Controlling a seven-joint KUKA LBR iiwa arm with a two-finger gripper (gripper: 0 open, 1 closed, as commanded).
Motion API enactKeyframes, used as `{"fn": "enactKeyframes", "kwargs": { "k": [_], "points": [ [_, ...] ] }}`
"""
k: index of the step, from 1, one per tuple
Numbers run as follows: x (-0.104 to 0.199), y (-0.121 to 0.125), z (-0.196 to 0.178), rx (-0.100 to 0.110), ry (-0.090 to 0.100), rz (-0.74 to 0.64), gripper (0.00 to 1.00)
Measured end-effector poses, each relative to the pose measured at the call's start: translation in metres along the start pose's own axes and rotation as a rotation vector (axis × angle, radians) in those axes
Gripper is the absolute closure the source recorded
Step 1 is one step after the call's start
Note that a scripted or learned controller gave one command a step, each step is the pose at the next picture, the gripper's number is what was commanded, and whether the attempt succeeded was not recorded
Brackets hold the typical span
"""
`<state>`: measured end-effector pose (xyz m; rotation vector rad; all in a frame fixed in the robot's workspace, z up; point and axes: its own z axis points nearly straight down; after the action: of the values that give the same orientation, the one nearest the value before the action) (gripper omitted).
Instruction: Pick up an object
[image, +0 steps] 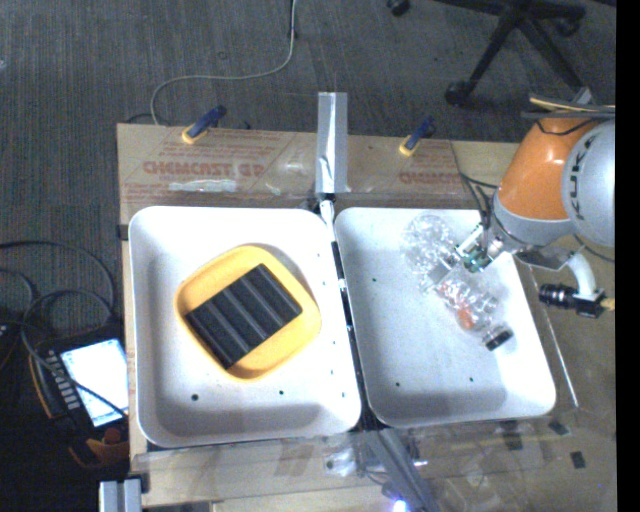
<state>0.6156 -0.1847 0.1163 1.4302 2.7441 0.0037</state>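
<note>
Reaching in from the right side of the camera view, the grey KUKA arm with the orange band (545, 185) places its two-finger gripper (470, 255) over the upper middle of the right shallow white bin (400, 385). Gripper state: cannot be determined.

Right bin contents: a crumpled clear plastic item (428, 240) lies just left of the gripper. A second clear plastic packet with red-orange contents (468, 300) lies just below the gripper. Contact between the gripper and either item cannot be confirmed. A small black cylindrical piece (498, 339) rests near the packet's lower right corner.

Left shallow white bin (160, 400) contents: a yellow rounded-square tray with a black ribbed insert (248, 310) lies flat near the centre, turned at an angle to the bin walls.

Both bins rest side by side on a brown cardboard-covered bench (215, 165).
</note>
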Motion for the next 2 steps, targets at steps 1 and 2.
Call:
{"fn": "enactKeyframes", "kwargs": {
  "k": [1, 2],
  "points": [
    [-0.015, 0.041, 0.012, 0.028, 0.025, -0.086, 1.00],
    [-0.052, 0.023, 0.014, 0.003, 0.037, -0.008, 1.00]
  ]
}}
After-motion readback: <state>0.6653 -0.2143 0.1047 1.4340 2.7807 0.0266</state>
